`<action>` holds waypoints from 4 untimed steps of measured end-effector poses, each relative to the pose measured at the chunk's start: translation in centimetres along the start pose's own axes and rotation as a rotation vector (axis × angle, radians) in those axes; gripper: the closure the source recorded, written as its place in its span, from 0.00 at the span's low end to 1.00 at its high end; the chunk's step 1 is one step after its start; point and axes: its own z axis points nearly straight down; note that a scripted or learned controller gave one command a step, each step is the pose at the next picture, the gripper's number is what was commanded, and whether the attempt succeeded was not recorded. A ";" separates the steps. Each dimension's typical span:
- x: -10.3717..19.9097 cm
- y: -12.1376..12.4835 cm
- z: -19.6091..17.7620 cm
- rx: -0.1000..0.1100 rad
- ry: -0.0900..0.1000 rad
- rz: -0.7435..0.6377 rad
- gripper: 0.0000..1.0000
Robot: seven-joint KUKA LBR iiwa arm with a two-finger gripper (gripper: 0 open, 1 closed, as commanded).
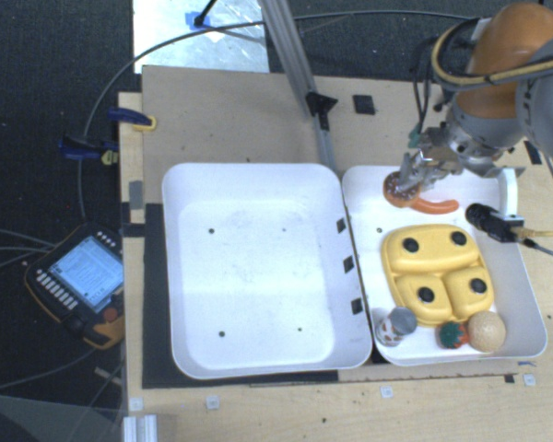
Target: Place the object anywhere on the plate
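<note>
A yellow plate (438, 270) with three compartments lies in the middle of the right bin (527, 313). Just behind it, near the bin's far wall, is an orange sausage-shaped object (435, 206), lying flat. Its left end meets a brownish round piece (393, 189). My gripper (410, 179) is lowered right over that brownish piece, at the sausage's left end and a short way behind the plate. The gripper's body hides where it meets the object.
Near the right bin's front wall sit a small grey and white object (395, 325), a green and red ball (452, 335) and a beige ball (486, 331). The left bin (253, 265) stands beside it. A handheld pendant (81, 279) lies off the bench at left.
</note>
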 end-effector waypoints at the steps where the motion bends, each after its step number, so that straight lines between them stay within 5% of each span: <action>1: 4.9 0.7 -1.1 0.000 -0.001 0.001 1.00; 4: 20.3 2.3 -0.5 0.002 -0.001 0.003 1.00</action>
